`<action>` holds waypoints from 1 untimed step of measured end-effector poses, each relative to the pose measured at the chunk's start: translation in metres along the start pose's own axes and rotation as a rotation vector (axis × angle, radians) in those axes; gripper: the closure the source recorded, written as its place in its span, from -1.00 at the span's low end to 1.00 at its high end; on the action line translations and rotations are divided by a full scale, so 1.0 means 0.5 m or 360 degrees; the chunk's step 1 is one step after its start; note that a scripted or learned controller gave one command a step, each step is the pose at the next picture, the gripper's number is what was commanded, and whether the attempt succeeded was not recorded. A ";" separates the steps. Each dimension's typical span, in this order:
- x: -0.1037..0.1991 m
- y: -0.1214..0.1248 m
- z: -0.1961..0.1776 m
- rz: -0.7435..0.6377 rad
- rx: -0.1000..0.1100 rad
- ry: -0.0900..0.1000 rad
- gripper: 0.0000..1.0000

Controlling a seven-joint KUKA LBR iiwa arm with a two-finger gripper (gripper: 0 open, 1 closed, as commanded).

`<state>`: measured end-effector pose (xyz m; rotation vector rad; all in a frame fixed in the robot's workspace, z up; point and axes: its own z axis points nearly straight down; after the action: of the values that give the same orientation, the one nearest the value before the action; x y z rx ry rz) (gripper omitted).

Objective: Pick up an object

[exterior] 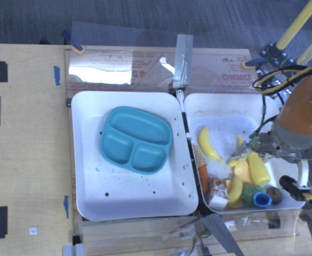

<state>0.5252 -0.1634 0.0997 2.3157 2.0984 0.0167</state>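
The right bin (220, 106) holds a heap of toy food. A yellow banana (209, 144) lies at its left middle. Toward the front there are a yellow bottle-like piece (258, 169), a second banana-shaped piece (234, 190), an orange carrot (203, 177), a blue cup (261, 199), a green piece (249, 192) and a brown round piece (274, 194). My gripper (245, 148) reaches in from the right and hangs low over the heap, just right of the banana and above the yellow pieces. Nothing can be seen held in it.
The left bin (86, 159) holds a blue divided plate (136, 139). A clear divider stands between the bins. The grey arm with its orange band (304, 111) and cables covers the right bin's right side. A wooden bench top lies to the left.
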 end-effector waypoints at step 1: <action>-0.002 0.002 -0.016 0.0001 0.0000 -0.0002 1.00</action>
<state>0.5262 -0.1644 0.1078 2.3155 2.0974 0.0149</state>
